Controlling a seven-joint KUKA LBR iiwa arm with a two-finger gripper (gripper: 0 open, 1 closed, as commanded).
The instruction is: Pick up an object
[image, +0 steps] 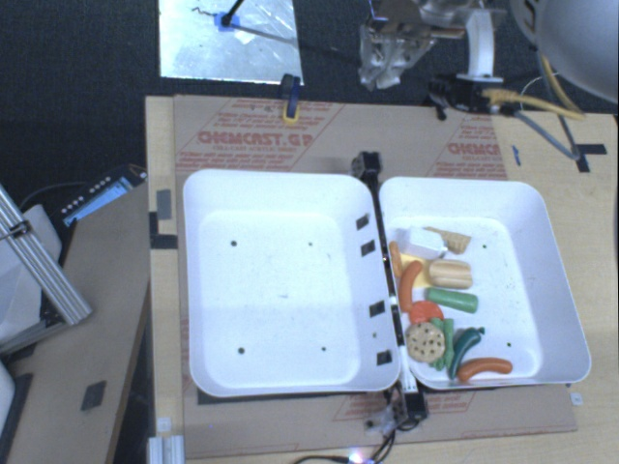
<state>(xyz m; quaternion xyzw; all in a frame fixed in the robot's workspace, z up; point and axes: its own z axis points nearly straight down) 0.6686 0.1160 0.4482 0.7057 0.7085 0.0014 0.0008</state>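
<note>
My gripper hangs high above the back edge of the bench, well behind both bins, with nothing between its pale fingers. The right bin holds a cluster of toy food along its left side: a white block, a tan cone-like piece, a bread roll, a red-orange sausage, a green cucumber, a red tomato-like piece, a round cracker, dark green pieces and an orange-red hot dog.
The left bin sits beside the right one, joined by a black clipped divider. A blue and yellow clamp stands at the bench's back edge. A metal sheet lies on the dark floor behind.
</note>
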